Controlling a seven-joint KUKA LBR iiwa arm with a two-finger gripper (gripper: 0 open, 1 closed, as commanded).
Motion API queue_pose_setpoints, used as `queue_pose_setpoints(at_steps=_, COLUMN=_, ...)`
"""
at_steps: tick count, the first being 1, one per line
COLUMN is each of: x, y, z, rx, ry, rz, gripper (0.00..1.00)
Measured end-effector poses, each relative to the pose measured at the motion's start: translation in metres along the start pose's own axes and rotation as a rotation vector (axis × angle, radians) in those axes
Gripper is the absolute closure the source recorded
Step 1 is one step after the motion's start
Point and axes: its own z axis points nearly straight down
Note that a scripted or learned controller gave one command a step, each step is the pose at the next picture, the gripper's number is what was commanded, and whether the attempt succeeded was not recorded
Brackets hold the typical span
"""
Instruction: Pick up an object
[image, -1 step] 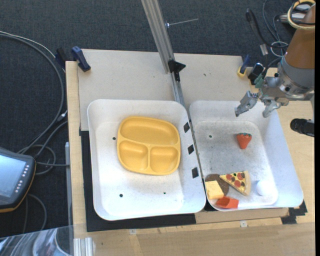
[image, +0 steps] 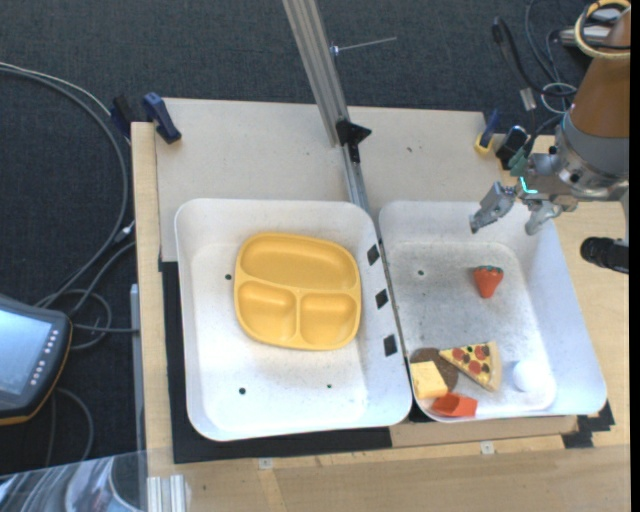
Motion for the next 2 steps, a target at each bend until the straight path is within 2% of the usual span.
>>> queue_pose_setpoints(at_steps=2, x=0.004, y=-0.015, z=0.092, rx=0.005, ry=0.0, rz=0.001, gripper=0.0)
